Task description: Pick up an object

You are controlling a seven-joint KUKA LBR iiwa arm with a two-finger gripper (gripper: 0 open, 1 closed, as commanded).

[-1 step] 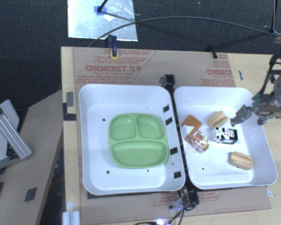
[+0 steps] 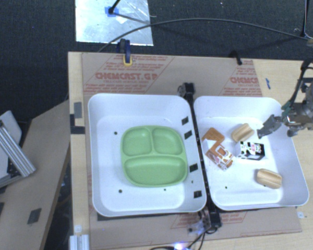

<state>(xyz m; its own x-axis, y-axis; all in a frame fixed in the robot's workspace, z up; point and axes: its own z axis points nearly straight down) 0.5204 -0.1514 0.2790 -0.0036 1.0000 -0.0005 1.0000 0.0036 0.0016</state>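
Hovering above the right bin (image 2: pixel 297 191), the hand (image 2: pixel 266 129) carries nothing visible; finger spread cannot be told. Nearest lies the black-and-white box (image 2: pixel 251 150), just below-left of it.

Bench (image 2: pixel 161 69) carries two white bins (image 2: pixel 141 108) side by side

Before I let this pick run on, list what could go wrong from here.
1. The gripper hangs near the black-and-white box and a tan roll; descending between them could nudge one instead of grasping.
2. The orange pieces lie against each other, so a grab there may catch two or slip.
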